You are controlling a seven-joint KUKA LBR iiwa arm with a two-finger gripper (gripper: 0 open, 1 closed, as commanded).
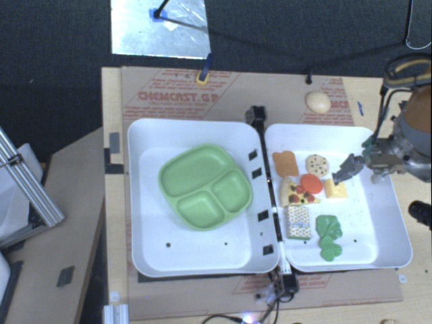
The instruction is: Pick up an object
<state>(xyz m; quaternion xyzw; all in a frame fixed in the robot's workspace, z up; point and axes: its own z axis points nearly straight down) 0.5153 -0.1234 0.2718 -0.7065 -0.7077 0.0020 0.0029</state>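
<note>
The right-hand shallow white bin point(385, 248) is seen to hold a cluster of toy food, and the dark two-finger gripper point(341, 173) is poised over its upper middle, carried by the grey arm that enters from three o'clock. The gripper's tip is directed toward eight o'clock, down and to the left. Nothing is seen between its parts, so no object is judged to be held; whether the claw is wide or narrow cannot be told from this slant.

The nearest candidate is the small yellow cheese-like block point(336, 190), which lies just beside the tip, at about six o'clock from it. Contact between the two cannot be settled. The block's long axis appears to run roughly from nine to three o'clock. The red round tomato-like piece point(311, 183) sits at about eight o'clock from the gripper, touching or nearly touching the yellow pizza-like wedge with red spots point(297, 194). The round tan cookie with dark chips point(316, 165) lies at ten o'clock, near the tip.

Further off, the orange toast-shaped slab point(285, 163) is placed at nine o'clock, while the pale speckled rectangular cracker point(298, 221) and the green leafy plastic pieces point(329, 233) lie toward six and seven o'clock, well apart from the claw.

The coming move is judged to turn on a short drop toward six o'clock onto the yellow block, with the closing direction set across its shorter side. The crowding of the red piece beside it is judged the main hazard.

The green three-compartment plastic plate point(206, 185) rests in the left-hand white bin point(145, 201).
</note>
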